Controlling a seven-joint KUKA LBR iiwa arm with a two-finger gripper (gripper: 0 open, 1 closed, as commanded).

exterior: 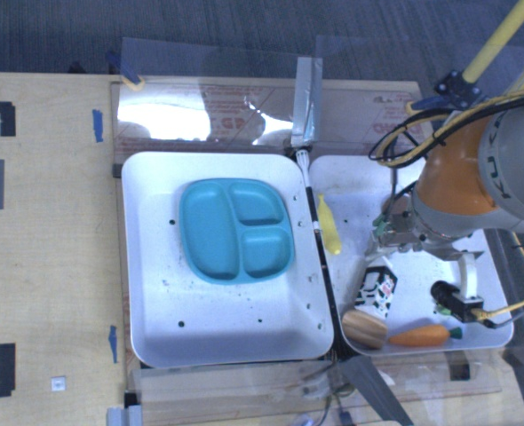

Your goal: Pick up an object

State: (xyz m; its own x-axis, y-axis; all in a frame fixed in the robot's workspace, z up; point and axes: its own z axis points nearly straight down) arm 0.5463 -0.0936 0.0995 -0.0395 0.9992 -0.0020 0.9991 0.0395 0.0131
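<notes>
Camera view: the arm (475, 176) is reaching in over the right bin (351, 171), with the gripper (391, 238) hanging near the bin's middle. Its opening is hiding under the wrist, so how wide it stands cannot be told, and no thing is showing in its grasp.

Nearest candidate: a black-and-white toy (377, 291), lying just below the gripper toward the near rim. Its long axis is running steeply, upper end leaning slightly right and lower end pointing at a round wooden piece (364, 327), which it seems to be touching.

- Likely handling: it is looking small, light and stiff, probably smooth plastic, so somewhat slippery.
- Best hold is looking like one across the short sides at mid-length, away from the wooden piece.

Other things in this bin:
- A carrot (419, 335) is lying along the near rim, long axis left to right, green end pointing right. It is tapering and likely to roll.
- A yellow toy (329, 224) is lying lengthwise against the left wall, awkward for a clean approach.

The left bin (146, 238) is holding a blue plate (235, 229), well apart from the arm.
</notes>
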